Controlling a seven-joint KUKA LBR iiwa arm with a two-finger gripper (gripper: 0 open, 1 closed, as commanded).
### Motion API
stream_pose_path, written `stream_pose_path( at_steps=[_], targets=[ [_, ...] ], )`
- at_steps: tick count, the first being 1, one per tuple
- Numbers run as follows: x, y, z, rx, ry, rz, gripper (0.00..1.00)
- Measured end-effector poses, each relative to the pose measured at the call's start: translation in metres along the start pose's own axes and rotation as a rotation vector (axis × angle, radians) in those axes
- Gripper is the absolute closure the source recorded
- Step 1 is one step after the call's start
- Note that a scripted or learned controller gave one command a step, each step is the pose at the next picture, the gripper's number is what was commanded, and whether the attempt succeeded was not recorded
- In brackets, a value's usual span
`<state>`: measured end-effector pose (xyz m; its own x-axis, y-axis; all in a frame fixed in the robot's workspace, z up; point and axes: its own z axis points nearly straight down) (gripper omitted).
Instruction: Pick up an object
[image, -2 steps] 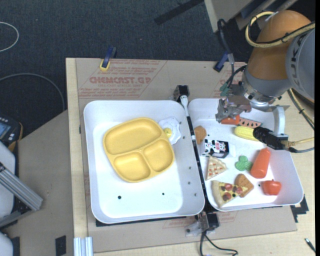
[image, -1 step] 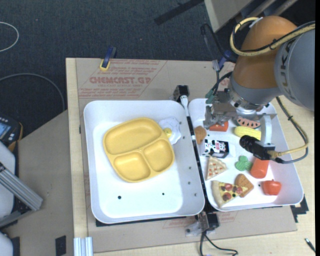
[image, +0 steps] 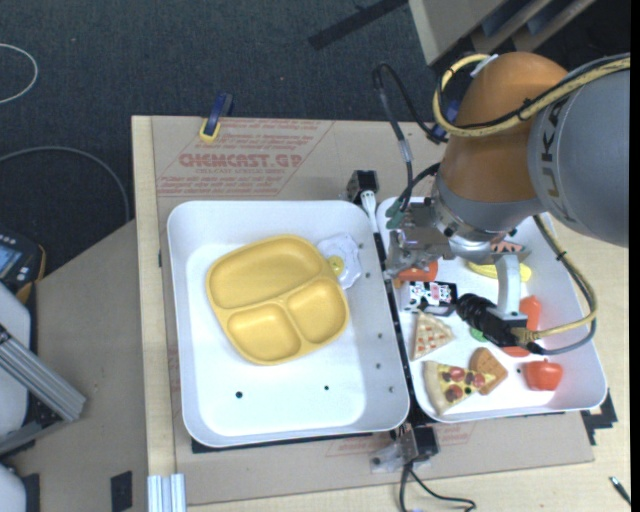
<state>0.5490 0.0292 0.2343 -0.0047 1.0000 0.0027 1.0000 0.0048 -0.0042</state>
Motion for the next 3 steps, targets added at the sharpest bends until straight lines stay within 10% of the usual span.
stream_pose_path(
  at_steps=[3],
  targets=[
    [0.02,-0.014,0.007,-0.002,-0.003,0.004,1.0]
  ],
)
